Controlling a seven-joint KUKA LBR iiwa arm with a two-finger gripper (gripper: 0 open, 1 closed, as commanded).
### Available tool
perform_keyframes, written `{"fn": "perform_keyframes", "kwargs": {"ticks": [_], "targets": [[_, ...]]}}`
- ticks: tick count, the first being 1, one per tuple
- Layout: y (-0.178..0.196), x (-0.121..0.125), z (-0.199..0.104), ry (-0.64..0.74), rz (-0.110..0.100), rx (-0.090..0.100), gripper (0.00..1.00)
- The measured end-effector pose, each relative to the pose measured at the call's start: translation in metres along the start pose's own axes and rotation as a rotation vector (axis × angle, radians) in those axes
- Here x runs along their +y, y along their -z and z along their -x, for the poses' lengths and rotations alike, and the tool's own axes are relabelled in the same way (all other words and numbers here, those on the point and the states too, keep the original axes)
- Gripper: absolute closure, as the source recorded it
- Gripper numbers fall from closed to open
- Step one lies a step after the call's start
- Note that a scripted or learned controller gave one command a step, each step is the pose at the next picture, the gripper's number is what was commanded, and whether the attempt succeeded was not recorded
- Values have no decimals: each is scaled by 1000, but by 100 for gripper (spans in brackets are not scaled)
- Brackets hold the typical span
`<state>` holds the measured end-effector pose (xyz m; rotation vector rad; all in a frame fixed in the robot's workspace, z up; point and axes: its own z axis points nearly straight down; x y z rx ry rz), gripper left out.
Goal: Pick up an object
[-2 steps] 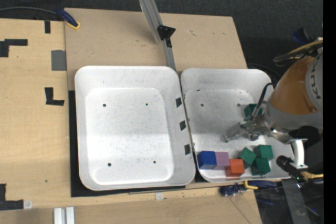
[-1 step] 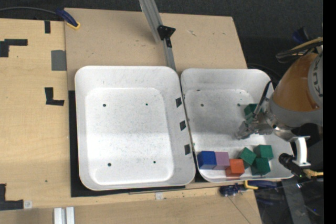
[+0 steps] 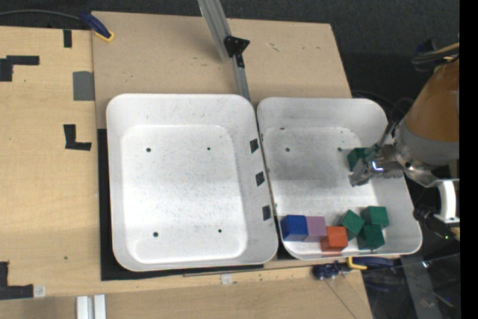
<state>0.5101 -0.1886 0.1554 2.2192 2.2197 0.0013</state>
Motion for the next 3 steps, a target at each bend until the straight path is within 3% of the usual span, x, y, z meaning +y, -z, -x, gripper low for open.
{"fn": "perform_keyframes", "kwargs": {"ticks": [2, 3], "targets": [[87, 10, -4, 2, 1, 0, 100], [94, 19, -54, 6, -2, 3, 100]]}}
